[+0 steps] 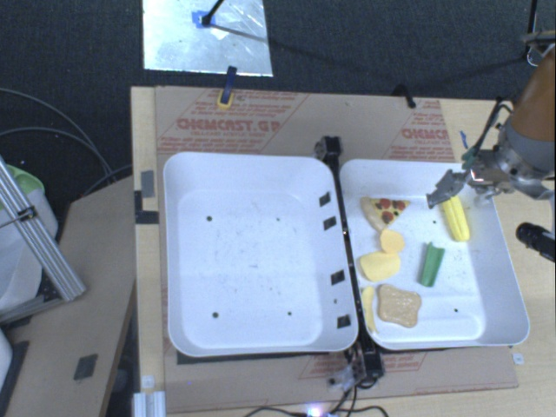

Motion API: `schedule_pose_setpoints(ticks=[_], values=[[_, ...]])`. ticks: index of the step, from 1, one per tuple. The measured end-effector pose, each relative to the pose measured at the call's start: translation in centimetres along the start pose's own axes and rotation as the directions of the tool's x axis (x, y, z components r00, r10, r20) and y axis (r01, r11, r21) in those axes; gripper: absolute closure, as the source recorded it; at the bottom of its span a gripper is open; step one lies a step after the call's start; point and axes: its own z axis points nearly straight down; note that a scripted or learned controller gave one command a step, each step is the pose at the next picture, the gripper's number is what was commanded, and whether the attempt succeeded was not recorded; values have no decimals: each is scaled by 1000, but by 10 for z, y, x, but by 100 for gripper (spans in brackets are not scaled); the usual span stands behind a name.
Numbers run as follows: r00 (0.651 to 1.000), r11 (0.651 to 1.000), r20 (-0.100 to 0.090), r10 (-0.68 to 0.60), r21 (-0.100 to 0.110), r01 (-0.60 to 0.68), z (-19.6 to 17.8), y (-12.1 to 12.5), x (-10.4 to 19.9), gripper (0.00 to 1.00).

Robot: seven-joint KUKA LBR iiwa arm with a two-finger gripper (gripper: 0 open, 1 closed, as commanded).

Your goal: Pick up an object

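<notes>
The right bin (499,320) holds several toy foods. A yellow corn cob (456,219) lies near its far right side. A pizza slice (385,209) sits by the divider, with two yellow pieces (382,257) just in front of it. A green stick (430,264) lies mid-bin, and a slice of toast (399,306) rests at the front beside a thin yellow strip (368,307). My gripper (462,189) hovers over the far end of the corn cob. It is open, with one grey finger (443,189) left of the cob's tip, and nothing is held.
The left bin (187,181) stands beside the right one, with a black divider clamp (330,148) between them. Cardboard lies under both bins. An aluminium frame (35,241) and a side table stand at the left.
</notes>
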Motion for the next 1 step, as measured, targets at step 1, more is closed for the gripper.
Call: schedule_pose_setpoints(ticks=[1], values=[[1000,1000,-1,-6,-1,6,134,70,30,0]])
